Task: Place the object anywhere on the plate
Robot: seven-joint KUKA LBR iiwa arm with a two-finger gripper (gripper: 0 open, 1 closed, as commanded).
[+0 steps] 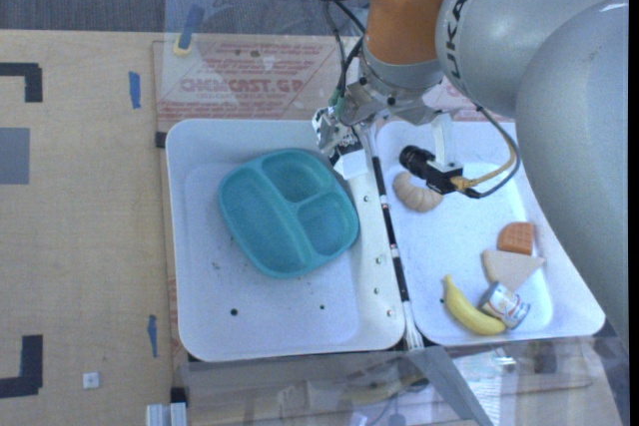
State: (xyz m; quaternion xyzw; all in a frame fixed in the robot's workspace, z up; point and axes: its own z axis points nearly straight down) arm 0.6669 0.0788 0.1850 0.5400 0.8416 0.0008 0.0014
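1. plate (289, 212), teal, 3 compartments, lies in left bin (200, 314), nothing on it.
2. gripper (335, 127) hangs over far edge betw bins, just beside plate's far right rim; finger state can't tell.
3. right bin (569, 314): croissant (417, 194) near far end; banana (467, 307), small can (506, 303), cheese wedge (512, 265), orange piece (517, 237) clustered at near end.

**Room around the plate**

The blue plate (289, 212) lies in the left bin (200, 314), with bare white floor in front of it and to its left. The big grey arm (519, 25) hangs over the right bin (569, 314). A banana (467, 307), a can (505, 304) and a croissant (417, 194) crowd that bin.
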